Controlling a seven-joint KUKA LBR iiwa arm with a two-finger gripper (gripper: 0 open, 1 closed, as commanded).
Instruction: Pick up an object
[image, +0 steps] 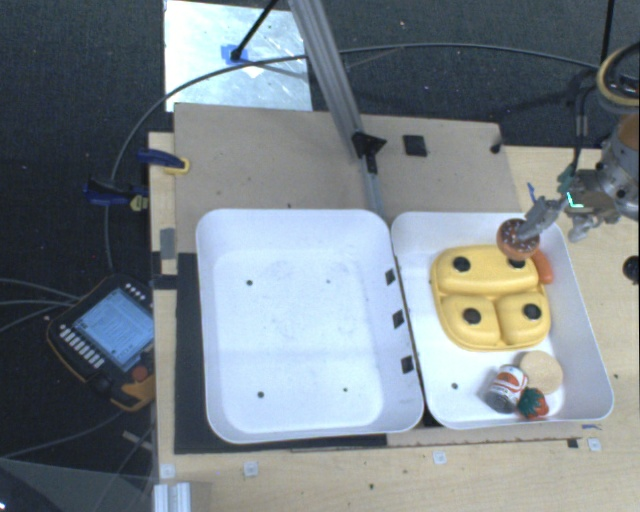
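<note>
Bench with two white bins, right bin (590, 340) holding yellow tray (490, 297), can (506, 387), round disc (541, 370) — gripper (524, 236) gripping a donut-like ring (516, 235).

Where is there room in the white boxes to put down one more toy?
The left bin has a bare white floor from wall to wall. In the right bin, the yellow tray crowds the middle, with a can, a tan disc and a small strawberry-like toy bunched at the near right corner. A small bare patch lies near left, between the bins' divide and the can.
</note>
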